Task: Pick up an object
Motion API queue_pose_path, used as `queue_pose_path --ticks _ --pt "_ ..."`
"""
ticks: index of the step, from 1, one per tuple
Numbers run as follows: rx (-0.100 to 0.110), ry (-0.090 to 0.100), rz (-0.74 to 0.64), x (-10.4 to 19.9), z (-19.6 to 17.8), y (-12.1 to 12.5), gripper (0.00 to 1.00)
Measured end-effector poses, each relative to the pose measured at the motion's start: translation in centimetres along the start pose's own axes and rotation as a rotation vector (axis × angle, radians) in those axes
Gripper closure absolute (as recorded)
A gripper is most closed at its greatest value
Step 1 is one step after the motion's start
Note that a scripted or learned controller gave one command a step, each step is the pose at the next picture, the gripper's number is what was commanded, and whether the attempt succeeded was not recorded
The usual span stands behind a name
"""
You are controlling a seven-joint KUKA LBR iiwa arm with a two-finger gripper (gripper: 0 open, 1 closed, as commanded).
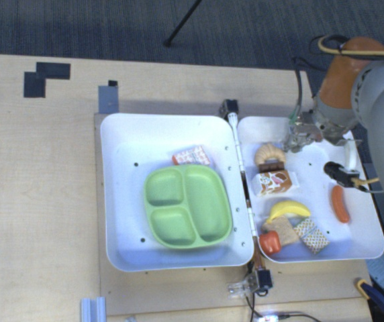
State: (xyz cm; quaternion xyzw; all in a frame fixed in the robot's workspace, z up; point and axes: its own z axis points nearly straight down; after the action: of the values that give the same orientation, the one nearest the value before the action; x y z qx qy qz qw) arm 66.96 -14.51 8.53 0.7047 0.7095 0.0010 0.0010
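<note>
Green divided plate (188, 206) in left bin (115, 180); food items, hand (299, 138) over right bin (373, 237).

Dark carpet (111, 12) lies beyond the wooden bench (37, 200). Black tape patches (44, 78) mark its far left; a cable (262, 300) trails at the near edge.

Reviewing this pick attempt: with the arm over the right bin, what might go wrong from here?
1. The gripper hovers by the far wall of the right white bin, beside the tan pastry; descending there, it may clip the wall or close on nothing.
2. The yellow banana, tan bread slice, red tomato-like item and checkered packet crowd together, so a grasp there could drag or jam neighbours.
3. The slim orange-red sausage may roll away.
</note>
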Motion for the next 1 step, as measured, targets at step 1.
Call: queue_pose_path --ticks 1 --pt "-0.002 -0.002 0.003 -6.12 -0.09 -0.02 1.00"
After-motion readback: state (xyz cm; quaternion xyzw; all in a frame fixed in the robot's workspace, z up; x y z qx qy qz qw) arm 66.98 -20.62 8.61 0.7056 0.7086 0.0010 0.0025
